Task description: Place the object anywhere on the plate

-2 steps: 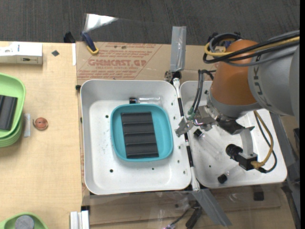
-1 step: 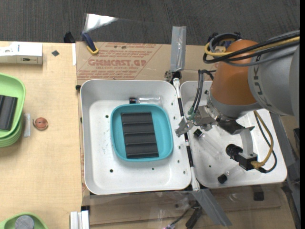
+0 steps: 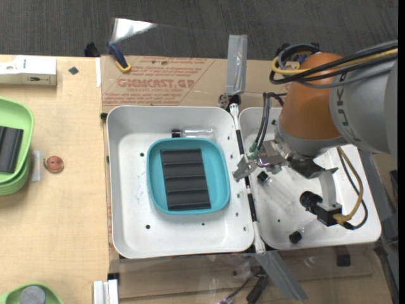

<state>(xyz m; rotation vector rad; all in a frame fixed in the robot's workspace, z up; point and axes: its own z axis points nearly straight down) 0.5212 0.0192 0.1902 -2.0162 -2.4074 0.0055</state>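
A teal square plate (image 3: 218, 185) lies in the middle of the left white bin (image 3: 126, 189). A black ridged slab (image 3: 185, 177) rests on the plate and covers most of its centre. A small clear and black pen-like item (image 3: 190, 133) lies on the bin floor just behind the plate. My gripper (image 3: 248, 168) hangs under the orange-banded wrist (image 3: 310, 116), over the divider between the two bins and right of the plate's edge. The wrist hides much of it.
The right bin (image 3: 354, 233) holds a small dark piece (image 3: 294, 237) and some clear, hard-to-see items (image 3: 278, 195). A black fitting with a yellow cable (image 3: 323, 211) hangs from the arm. A cardboard sheet (image 3: 158, 78) lies behind the bins and a green tray (image 3: 16, 147) at far left.
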